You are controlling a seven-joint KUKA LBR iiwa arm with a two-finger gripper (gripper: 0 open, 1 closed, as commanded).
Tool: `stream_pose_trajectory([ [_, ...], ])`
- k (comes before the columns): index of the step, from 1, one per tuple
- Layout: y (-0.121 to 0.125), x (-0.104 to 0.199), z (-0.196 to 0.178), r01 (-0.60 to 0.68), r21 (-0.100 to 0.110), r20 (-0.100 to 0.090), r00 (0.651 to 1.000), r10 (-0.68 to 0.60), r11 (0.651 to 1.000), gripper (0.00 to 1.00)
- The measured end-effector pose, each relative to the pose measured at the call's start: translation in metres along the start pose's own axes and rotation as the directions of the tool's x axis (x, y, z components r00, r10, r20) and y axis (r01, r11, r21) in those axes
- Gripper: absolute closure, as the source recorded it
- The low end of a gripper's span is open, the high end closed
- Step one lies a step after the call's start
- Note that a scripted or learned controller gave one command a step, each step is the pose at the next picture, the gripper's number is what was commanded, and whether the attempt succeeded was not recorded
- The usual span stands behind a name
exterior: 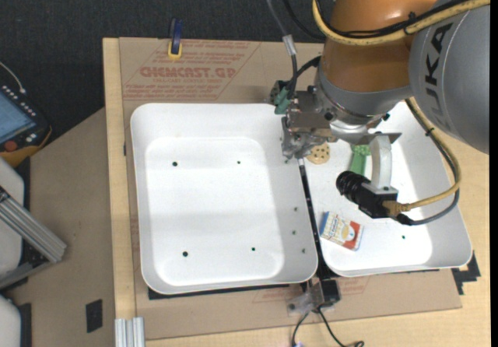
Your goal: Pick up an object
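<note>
Arm [381, 26] hanging over right bin [436, 236], hiding its far part; gripper [294, 147] hovering at bin's far-left corner, by wall shared with left bin [210, 205]; grip state: cannot tell; tan round disc [317, 153] lying just beside gripper; green piece [359, 159] near disc, partly covered; blue-and-white packet [342, 230] lying apart, toward near edge.

Open room over left bin [210, 205]; right bin [429, 238] cluttered: cookie [317, 154], box [342, 230]

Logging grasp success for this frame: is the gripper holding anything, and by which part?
Cannot tell. The gripper sits at the right bin's left wall, next to a tan disc; the view shows no thing in its grip.
</note>
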State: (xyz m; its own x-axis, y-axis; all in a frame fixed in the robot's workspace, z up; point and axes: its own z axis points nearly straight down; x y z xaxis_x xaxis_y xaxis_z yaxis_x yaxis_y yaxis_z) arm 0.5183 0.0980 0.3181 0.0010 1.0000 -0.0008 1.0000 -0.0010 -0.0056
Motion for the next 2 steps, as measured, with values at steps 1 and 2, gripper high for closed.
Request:
stream_pose_trajectory([
  [1, -0.019, 0.053, -0.071, 0.009, -0.013, -0.005, 1.000, -0.009, 1.000, 1.00],
  [2, -0.040, 0.063, -0.156, 0.005, -0.016, -0.006, 1.000, -0.005, 1.000, 1.00],
])
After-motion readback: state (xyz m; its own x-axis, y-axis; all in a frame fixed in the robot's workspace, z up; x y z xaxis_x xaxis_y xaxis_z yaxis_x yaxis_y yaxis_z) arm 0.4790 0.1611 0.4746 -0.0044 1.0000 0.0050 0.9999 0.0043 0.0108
